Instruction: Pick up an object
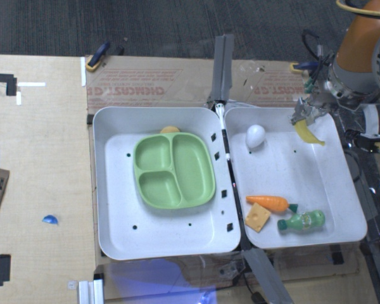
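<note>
Wooden bench (38,163) bears two white bins (107,189).

The arm (358,49) has a broad orange band with a yellowish rim at its top edge. Below the band sits a grey wrist section. Dark cables loop beside it, with a blue one among them. The gripper (302,114) is small, grey and metallic.

Even, bright overhead light; soft shadows, slight blur.
</note>
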Tool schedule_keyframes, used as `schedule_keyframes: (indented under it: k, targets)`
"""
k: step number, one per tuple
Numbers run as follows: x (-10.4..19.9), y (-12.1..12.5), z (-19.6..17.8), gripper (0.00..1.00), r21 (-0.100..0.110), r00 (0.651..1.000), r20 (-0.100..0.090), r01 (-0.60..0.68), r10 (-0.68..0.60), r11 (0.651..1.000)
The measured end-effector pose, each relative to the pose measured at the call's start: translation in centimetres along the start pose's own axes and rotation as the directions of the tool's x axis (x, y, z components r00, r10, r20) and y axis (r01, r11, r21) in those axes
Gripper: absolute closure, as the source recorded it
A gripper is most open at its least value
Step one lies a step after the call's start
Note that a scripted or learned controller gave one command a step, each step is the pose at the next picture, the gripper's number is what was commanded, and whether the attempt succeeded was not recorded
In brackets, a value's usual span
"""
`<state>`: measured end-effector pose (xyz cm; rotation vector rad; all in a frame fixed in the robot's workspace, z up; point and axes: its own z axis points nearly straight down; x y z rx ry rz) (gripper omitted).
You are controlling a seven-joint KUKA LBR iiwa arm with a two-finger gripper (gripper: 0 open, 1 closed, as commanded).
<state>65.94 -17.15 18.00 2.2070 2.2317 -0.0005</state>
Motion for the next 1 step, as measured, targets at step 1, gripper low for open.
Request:
schedule_keyframes:
  k: [1]
  targets:
    - [-0.24, -0.21, -5.74, 1.00, 0.000, 0.983, 0.000, 0.183, -0.183, 0.983]
